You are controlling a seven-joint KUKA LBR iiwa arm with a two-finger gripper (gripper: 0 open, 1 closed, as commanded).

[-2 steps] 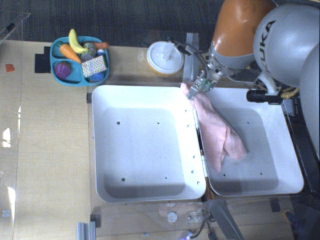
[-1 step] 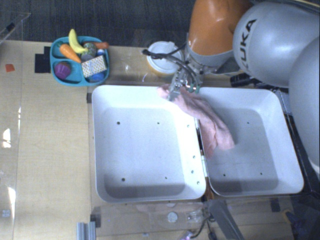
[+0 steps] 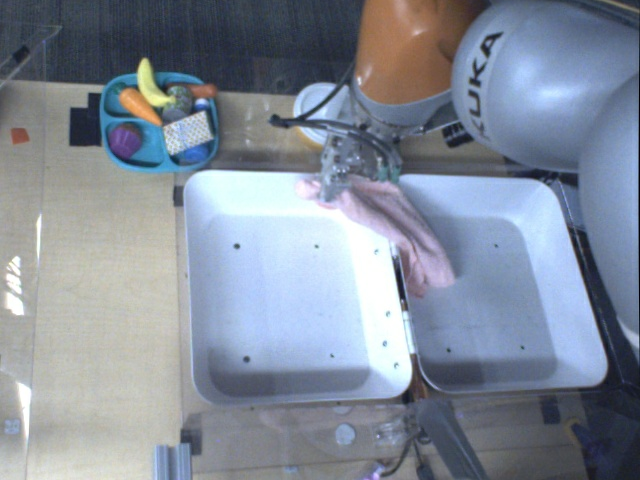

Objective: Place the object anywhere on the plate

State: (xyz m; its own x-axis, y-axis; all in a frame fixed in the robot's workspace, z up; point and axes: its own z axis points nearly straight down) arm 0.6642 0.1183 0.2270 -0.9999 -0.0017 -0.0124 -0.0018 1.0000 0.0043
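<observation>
Bench (image 3: 90,288) w/ 2 white bins (image 3: 290,298), dark floor behind, fingers (image 3: 338,178) pinching pink cloth (image 3: 400,233)

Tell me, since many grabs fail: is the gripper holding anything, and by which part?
Yes: the gripper holds the pink cloth by its upper end; the rest hangs.

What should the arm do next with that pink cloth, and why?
Probably carry the pink cloth toward the white plate behind the bins. The cloth hangs from the gripper, draped across the divide between both bins, and the plate sits just beyond the gripper.
</observation>
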